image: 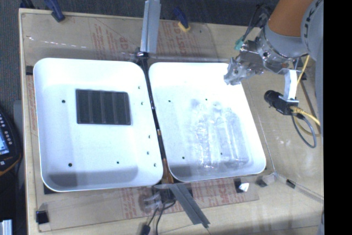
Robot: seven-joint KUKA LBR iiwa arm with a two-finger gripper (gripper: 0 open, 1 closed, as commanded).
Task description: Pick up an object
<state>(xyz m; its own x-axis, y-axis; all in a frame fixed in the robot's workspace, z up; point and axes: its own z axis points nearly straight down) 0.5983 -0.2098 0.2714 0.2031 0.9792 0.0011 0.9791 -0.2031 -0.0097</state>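
Observation:
A dark grey ribbed rectangular block (103,107) lies flat in the left bin (49,80), toward its upper middle. A clear plastic package (219,135) lies in the right bin (176,80), right of centre and reaching toward the near edge. My gripper (235,72) hangs over the far right corner of the right bin, well above and behind the clear package. Nothing shows between its fingers. The grey arm with its orange band comes in from the upper right.
A metal divider post (150,25) stands behind the seam between the bins. Blue clamps (54,7) sit on the bench's far edge. Cables (300,113) loop right of the right bin. A bracket (184,203) lies at the front.

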